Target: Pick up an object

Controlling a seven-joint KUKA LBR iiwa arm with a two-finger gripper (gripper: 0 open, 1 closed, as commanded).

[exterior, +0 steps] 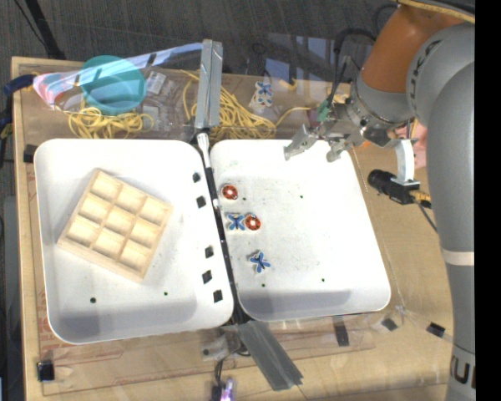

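The bench (21,324) carries two shallow white bins side by side. The left bin (58,307) holds a pale wooden tray (115,224) with nine square pockets, lying tilted toward the bin's ten o'clock side. The right bin (334,257) holds four small things near its nine o'clock wall: a red ring (229,192) highest, just below it a blue piece (235,221) touching a second red ring (252,222), and a second blue piece (259,262) apart, toward six o'clock. The grey arm (447,98) with its orange band (397,44) reaches in from three o'clock. Its tool (319,146) hangs over the twelve o'clock rim of the right bin, fingers spread, nothing between them, well apart from the small things. Behind the bins, at twelve o'clock, lie a yellow cord (234,115) in loops and a teal bowl (113,86).
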